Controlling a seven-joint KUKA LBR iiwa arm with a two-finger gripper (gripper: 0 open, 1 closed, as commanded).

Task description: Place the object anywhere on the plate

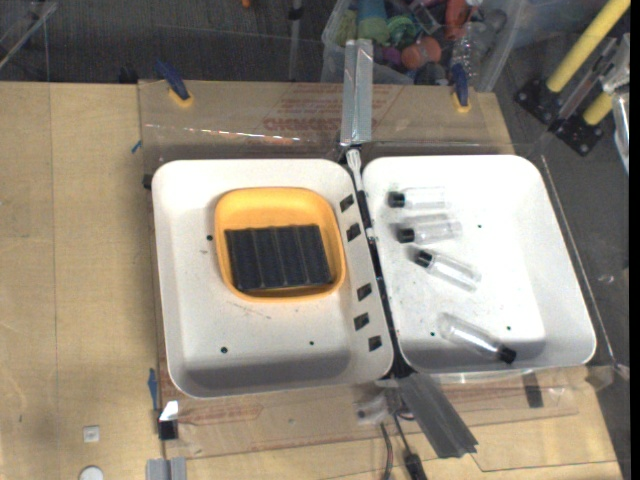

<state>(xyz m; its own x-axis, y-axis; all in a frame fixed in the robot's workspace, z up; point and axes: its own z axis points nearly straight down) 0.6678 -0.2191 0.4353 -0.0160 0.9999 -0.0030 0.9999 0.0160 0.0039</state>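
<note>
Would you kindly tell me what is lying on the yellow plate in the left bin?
A dark ribbed rectangular slab lies on the yellow plate, covering its middle; the plate surface beneath is hidden.

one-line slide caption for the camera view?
Four clear black-capped vials lie in the right bin; the orange plate sits in the left bin.

We look down on a pale wooden table (70, 268) with visible board seams. Behind it lies dark grey carpeted floor (200, 18) — a clear plastic tub (430, 18) heaped with bright toys stands there, and yellow poles (600, 28) lean at the upper right. Blue clamps (175, 83) grip the table's back edge — light is even.
</note>
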